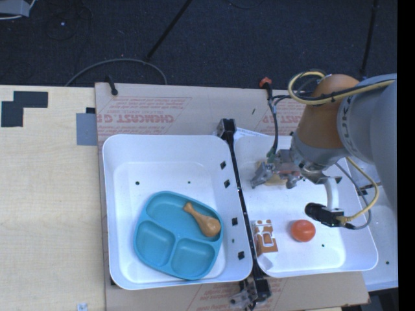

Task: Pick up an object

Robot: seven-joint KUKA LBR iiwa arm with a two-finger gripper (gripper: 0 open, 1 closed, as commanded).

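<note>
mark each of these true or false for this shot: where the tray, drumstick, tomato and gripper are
1. The blue tray lies in the left bin. True.
2. The drumstick lies on the tray. True.
3. The red tomato sits in the left bin beside the tray. False: it lies in the right bin, apart from the tray.
4. The gripper is over the left bin. False: it is over the right bin, near its far end.
5. The gripper holds the tomato. False: the tomato lies on the bin floor, nearer the camera than the gripper and apart from it.
</note>
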